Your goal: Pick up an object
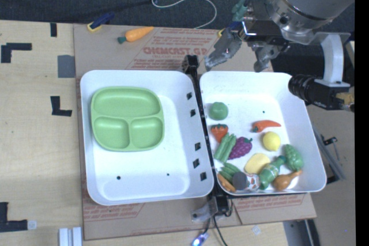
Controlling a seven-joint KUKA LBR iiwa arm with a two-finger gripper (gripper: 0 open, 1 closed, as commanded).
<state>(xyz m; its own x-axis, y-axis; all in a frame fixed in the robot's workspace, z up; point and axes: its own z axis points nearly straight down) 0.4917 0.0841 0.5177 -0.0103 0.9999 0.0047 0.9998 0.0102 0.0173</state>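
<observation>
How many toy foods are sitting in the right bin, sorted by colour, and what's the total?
In the right bin, as far as the crowded pile lets me tell:
Green: 5, including the round one, the pod and the broccoli
Red: 2, the strawberry and the chilli
Yellow: 2, the lemon and another
Purple: 1, the grapes
Orange or brown: 2
Total: 12

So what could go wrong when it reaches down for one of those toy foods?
Two risks stand out. The toys are heaped tightly in the near corner of the right bin, so the gripper might nudge neighbours or grab two together. The single pieces, such as the green ball and the red pepper, lie apart, but they look small and smooth and could slip free or roll away.
</observation>
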